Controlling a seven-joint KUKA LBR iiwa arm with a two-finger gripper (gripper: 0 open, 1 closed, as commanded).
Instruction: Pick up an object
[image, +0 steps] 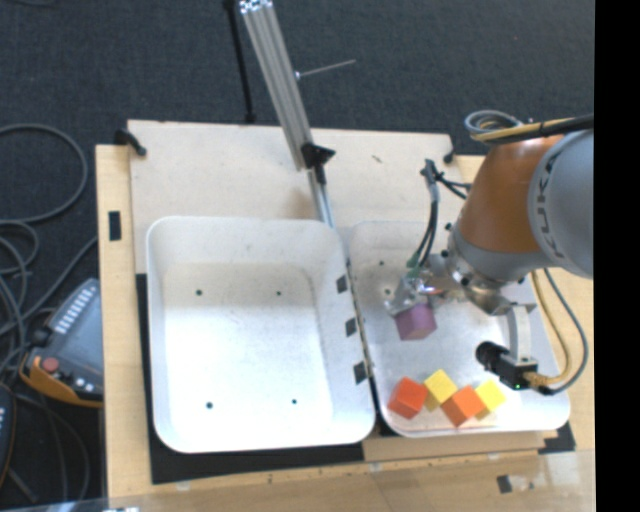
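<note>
The grey arm's hand (410, 297) sits over the right white bin (385, 250), fingers clamped on a purple cube (415, 321).

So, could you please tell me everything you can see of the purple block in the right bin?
The purple block is a small, matte, plain cube, tilted rather than square to the bin walls. It sits in the right bin's upper middle, directly beneath the gripper, whose tip meets its top. It stands apart from the orange and yellow blocks along the near edge.
</note>
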